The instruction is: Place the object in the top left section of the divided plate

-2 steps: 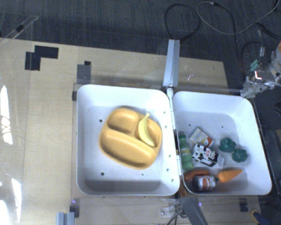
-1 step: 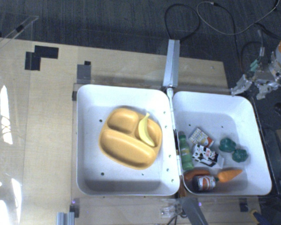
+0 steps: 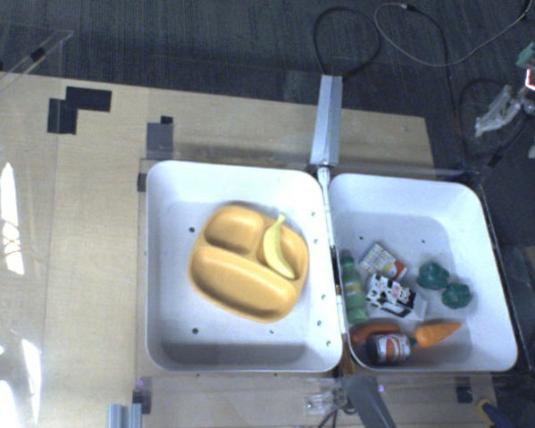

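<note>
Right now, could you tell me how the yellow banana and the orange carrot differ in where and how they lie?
The yellow banana is curved and lies on the yellow divided plate in the left white bin; the orange carrot is straight and tapered, resting on the right white bin's floor among other items. Both are toy-like foods.

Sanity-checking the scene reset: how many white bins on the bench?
2: left bin holds the yellow divided plate with a banana; right bin beside it holds the other items.

Lighting even and bright; image soft throughout.
White bins (image 3: 157, 274) read near overexposed with faint shadows inside their walls. Glare streaks cross the clear sheet (image 3: 7, 231) on the surface's (image 3: 98, 200) left. Dark floor (image 3: 215, 27) grainy; small items blurred.
</note>
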`<state>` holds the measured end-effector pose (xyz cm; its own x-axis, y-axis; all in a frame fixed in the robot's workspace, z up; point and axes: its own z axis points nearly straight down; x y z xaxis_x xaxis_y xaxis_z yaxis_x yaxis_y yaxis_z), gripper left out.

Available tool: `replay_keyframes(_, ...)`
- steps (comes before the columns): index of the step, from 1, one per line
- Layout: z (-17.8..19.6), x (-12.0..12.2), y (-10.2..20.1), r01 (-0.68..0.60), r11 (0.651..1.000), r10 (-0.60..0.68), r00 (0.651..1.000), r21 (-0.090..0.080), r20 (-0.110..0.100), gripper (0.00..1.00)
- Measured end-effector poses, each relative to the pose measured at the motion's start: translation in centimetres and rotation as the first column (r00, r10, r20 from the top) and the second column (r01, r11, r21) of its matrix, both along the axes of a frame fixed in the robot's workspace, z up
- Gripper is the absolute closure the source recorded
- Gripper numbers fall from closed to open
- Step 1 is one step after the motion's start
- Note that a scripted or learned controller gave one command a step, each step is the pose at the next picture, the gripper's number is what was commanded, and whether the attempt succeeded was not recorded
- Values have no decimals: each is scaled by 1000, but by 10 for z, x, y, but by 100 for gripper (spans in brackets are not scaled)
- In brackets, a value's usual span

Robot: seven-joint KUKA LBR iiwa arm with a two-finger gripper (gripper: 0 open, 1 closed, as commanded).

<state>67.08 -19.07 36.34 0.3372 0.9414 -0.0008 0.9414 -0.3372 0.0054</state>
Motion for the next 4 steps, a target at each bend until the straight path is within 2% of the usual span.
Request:
replay_keyframes(1, 12, 0, -5, -170, 985, 170, 985, -1, -1, 0)
replay_keyframes(2, 21, -108, 5, -312, 950, 312, 950, 0, -2, 0)
replay_keyframes(3, 13, -127, -11, -257, 966, 257, 966, 1, -3, 0)
replay_keyframes(4, 6, -32, 56, -318, 948, 318, 948, 1, -2, 0)
